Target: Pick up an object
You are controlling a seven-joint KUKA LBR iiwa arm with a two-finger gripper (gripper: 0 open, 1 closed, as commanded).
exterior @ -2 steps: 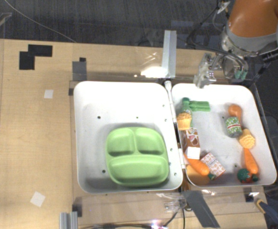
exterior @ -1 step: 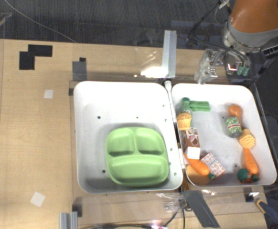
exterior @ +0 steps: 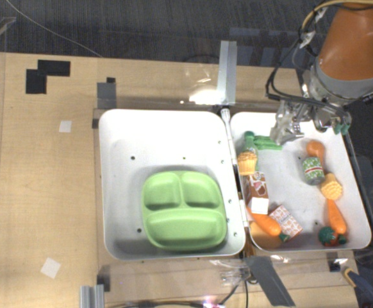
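Observation:
The right bin (exterior: 282, 172) holds several toy food items. A green item (exterior: 261, 142) lies near its back left, with a yellow-and-orange item (exterior: 247, 159) beside it. Along the left wall sit a brown box (exterior: 257, 191), an orange carrot (exterior: 265, 224) and a small patterned box (exterior: 286, 221). On the right are a green-and-red can (exterior: 313, 170), an orange piece (exterior: 315, 149), a yellow piece (exterior: 331, 187) and a long carrot (exterior: 336, 217). My gripper (exterior: 289, 128) hangs over the back of this bin, just right of the green item, with nothing visible between its fingers.
The left bin (exterior: 122, 140) bears a green divided plate (exterior: 184, 209) toward its front right. A metal divider post (exterior: 227, 69) stands behind the gap between the bins. The arm's orange band (exterior: 353, 37) looms over the back right corner.

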